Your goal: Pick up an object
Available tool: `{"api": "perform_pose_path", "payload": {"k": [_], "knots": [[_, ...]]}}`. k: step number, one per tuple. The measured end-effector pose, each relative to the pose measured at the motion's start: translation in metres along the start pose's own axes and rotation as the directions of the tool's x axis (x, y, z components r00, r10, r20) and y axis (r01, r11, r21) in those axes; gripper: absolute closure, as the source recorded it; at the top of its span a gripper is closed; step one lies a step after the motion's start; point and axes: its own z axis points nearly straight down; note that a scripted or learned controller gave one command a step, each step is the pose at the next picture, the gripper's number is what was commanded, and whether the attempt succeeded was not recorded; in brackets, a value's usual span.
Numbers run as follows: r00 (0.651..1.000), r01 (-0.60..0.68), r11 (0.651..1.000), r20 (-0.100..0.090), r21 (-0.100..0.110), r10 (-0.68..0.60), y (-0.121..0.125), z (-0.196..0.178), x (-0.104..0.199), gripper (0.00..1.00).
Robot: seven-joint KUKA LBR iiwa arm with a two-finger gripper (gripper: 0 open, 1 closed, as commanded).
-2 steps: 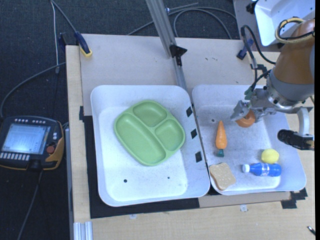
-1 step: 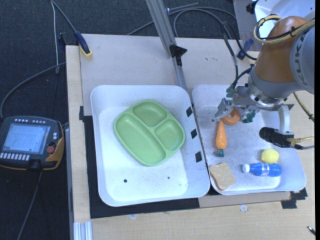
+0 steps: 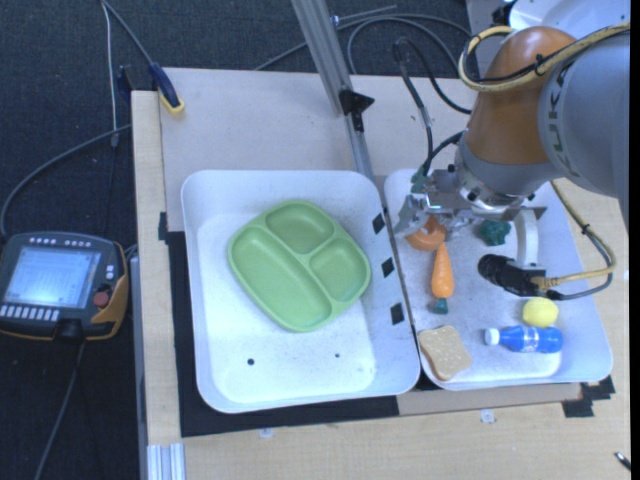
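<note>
The grey arm with its orange band reaches in over the right-hand shallow white bin (image 3: 585, 363), and its two-finger gripper (image 3: 432, 218) hangs low at that bin's upper left, right over a small orange curved piece (image 3: 428, 238) lying just under the metal tips. Whether the gripper is wide, narrow or closed on anything I cannot tell; the wrist body and its fittings cover the tips from above, and the orange piece may be touching them or merely lying beneath. Just below the gripper lies an orange plastic carrot (image 3: 441, 272), pointing away from it; further down sits a tan slice of toy bread (image 3: 446, 352), and off to the lower right a yellow ball (image 3: 540, 312) and a blue and white bottle (image 3: 524, 339). A dark teal lump (image 3: 494, 233) lies close on the right. To the left, in the other bin, rests a green three-compartment plastic plate (image 3: 298, 264). To take the orange piece well, the descent should centre on it, stay clear of the bin wall and the carrot, close fully, then lift straight.
</note>
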Motion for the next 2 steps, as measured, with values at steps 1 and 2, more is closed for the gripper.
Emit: {"api": "perform_pose_path", "payload": {"k": [1, 2], "knots": [[1.000, 0.000, 1.000, 0.001, -0.003, 0.000, 0.002, -0.013, 0.057, 1.00], [1.000, -0.001, 1.000, 0.002, -0.003, 0.001, 0.009, -0.020, 0.102, 1.00]]}}
